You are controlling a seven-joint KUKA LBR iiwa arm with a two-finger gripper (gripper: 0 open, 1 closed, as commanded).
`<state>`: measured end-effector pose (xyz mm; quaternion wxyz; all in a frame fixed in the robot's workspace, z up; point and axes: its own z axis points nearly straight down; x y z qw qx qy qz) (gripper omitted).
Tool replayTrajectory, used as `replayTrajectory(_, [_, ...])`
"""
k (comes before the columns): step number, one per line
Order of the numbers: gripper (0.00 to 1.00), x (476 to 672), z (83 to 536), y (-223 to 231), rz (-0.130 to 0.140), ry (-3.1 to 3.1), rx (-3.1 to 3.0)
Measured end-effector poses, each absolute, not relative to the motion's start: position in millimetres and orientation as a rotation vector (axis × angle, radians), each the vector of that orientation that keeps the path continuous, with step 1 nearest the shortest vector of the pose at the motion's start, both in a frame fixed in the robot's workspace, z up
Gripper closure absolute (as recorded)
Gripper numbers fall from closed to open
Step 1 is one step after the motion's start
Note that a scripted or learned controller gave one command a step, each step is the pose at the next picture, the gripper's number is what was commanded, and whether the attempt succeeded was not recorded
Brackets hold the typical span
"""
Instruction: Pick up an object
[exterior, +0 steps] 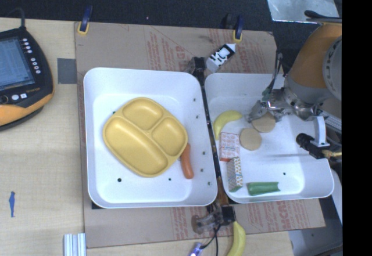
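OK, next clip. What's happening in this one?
The arm's gripper is down in the right bin, right at a tan round piece beside a second one. Whether it has hold of anything can't be made out. A banana, packets and a green item lie nearby. The left bin holds a yellow divided plate and an orange carrot.

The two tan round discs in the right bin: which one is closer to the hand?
The upper disc, lying right beside the hand. The lower disc lies further down-left, next to the small printed packet.
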<state>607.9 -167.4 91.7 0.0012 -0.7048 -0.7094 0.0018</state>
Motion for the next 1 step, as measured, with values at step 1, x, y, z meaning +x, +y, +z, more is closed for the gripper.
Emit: replayTrajectory(1, [1.0, 627.5, 91.9, -96.0, 0.004, -2.229, -2.213])
